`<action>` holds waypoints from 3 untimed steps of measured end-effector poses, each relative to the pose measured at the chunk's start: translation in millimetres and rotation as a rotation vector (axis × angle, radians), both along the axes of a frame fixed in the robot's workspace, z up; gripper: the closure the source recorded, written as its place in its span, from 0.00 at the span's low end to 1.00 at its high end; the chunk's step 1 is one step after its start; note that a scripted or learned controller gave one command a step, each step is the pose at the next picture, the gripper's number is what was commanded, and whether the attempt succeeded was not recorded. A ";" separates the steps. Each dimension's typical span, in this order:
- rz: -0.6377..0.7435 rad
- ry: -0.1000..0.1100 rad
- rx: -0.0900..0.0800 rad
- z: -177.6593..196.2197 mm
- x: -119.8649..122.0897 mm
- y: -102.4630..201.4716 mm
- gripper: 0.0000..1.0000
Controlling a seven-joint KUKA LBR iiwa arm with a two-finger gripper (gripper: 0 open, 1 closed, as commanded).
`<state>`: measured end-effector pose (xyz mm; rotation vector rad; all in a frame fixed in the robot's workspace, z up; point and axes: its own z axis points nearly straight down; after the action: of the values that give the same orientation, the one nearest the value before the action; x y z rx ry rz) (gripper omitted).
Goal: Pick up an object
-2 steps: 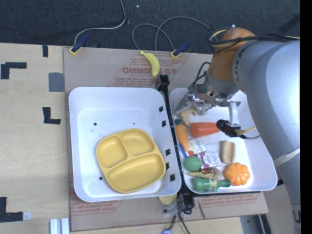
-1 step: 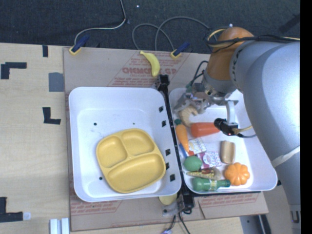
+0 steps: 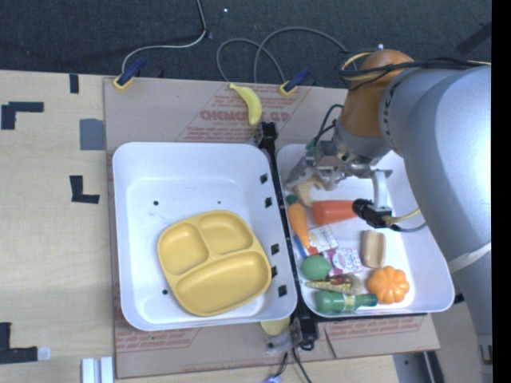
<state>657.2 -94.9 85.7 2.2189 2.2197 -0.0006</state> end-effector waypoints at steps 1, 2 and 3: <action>0.001 -0.001 0.000 0.4 -12.4 -1.6 0.00; 0.001 0.000 0.002 -0.2 0.1 0.2 0.00; 0.001 0.000 0.003 9.7 -0.1 0.7 1.00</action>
<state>657.2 -94.1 95.4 2.2190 2.2225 0.0018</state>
